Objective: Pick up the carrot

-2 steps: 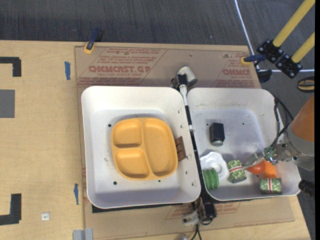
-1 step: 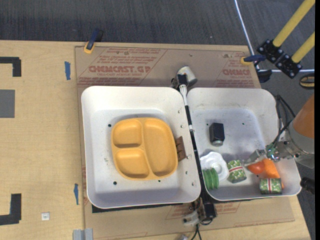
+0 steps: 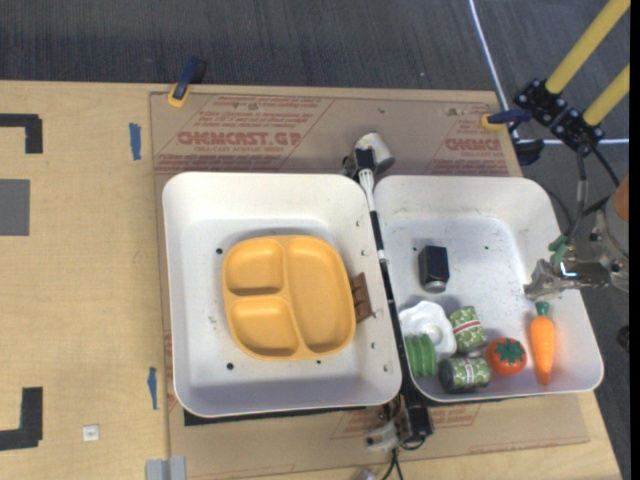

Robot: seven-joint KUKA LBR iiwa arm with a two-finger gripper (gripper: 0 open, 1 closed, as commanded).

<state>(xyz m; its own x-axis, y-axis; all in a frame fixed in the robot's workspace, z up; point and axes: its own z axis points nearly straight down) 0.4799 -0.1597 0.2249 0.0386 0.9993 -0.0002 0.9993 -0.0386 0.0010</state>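
The carrot [image 3: 543, 346] is orange with a small green top. It lies lengthwise near the right wall of the right bin [image 3: 470, 213], green end pointing away from the front. My gripper [image 3: 552, 278] reaches in from the right and hovers just above the carrot's green end, close to the bin's right rim. Nothing shows between the gripper and the carrot, and the carrot rests on the bin floor.
Left of the carrot sit a red tomato [image 3: 506, 356], two green-and-white cans [image 3: 465, 350], a green vegetable [image 3: 420, 354] and a white item [image 3: 424, 319]. A dark can [image 3: 433, 266] stands mid-bin. The left bin [image 3: 190, 268] holds a yellow divided plate [image 3: 288, 295].
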